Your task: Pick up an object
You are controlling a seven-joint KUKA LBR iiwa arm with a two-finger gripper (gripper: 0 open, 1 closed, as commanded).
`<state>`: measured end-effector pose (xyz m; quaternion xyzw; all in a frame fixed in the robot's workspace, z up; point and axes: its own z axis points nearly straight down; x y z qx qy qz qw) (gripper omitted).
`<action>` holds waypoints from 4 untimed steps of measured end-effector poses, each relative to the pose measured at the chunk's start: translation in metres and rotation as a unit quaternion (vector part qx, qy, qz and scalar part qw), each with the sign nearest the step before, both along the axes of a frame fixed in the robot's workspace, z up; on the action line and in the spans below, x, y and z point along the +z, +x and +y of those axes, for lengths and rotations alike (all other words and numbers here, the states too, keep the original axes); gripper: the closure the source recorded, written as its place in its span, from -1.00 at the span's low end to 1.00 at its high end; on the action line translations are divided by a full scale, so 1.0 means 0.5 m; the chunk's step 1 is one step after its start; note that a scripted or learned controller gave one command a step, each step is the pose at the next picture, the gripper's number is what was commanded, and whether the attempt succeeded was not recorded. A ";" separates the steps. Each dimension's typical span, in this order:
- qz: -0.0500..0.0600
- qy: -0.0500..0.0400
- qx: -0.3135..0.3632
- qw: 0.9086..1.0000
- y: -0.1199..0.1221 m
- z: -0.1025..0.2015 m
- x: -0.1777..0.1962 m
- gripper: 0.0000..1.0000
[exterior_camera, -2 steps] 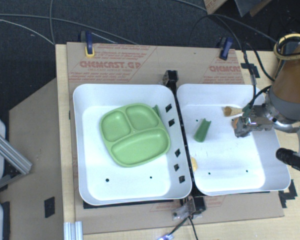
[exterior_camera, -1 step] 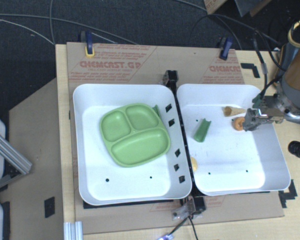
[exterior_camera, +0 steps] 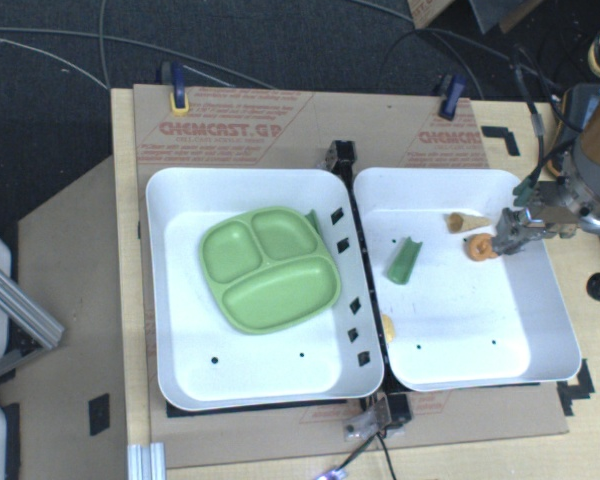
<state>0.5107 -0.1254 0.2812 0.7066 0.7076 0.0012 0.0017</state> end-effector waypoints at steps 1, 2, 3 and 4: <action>0.001 0.001 0.002 1.000 0.057 0.106 -0.025 1.00; 0.004 0.002 0.002 1.000 0.085 0.203 -0.069 1.00; 0.001 0.002 0.003 1.000 0.119 0.321 -0.074 1.00; 0.002 0.001 0.002 1.000 0.144 0.405 -0.105 1.00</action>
